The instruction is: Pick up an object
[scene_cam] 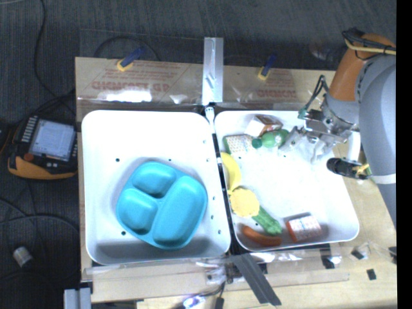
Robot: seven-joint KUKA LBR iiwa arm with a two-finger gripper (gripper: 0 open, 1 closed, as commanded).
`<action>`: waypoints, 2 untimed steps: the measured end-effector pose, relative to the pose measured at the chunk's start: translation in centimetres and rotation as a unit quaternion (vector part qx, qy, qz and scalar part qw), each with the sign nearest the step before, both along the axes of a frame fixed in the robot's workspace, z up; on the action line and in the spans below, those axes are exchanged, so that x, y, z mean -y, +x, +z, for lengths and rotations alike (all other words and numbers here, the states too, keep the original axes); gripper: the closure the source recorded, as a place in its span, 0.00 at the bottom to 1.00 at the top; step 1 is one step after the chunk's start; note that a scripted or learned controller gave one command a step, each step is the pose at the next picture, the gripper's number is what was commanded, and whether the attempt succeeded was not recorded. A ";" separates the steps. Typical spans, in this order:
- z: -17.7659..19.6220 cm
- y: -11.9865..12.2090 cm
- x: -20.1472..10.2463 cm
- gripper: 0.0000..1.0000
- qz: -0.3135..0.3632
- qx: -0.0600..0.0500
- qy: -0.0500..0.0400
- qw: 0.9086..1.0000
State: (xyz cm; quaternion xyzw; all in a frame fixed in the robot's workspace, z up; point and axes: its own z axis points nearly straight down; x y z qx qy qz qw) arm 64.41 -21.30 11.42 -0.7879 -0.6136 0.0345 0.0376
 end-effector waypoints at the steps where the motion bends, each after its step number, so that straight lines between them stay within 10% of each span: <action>1: 7.3 -4.4 -6.2 0.00 0.092 0.049 -0.005 0.995; 2: -1.0 1.1 -4.5 0.00 0.074 0.050 -0.007 0.996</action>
